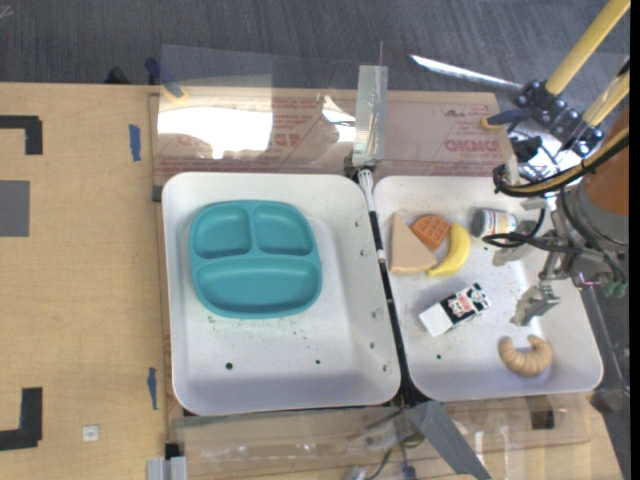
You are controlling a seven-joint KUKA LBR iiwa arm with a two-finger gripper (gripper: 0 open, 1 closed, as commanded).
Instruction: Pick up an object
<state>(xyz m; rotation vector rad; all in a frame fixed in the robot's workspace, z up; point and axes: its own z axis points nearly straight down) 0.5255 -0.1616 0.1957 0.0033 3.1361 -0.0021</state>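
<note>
Far to the gripper's left we see a teal divided plate [256,258] in the left bin [190,368]. Nearer on that side, in the right bin [590,373], lie a toast slice [405,248], waffle [432,230], banana [455,253] and small carton [452,309]. The gripper [532,306] hangs with fingers slightly apart, holding nothing; the croissant [526,354] lies just below it.

Grey arm [590,230] with orange band, black looping cables, small pale metal claw [532,306]
</note>
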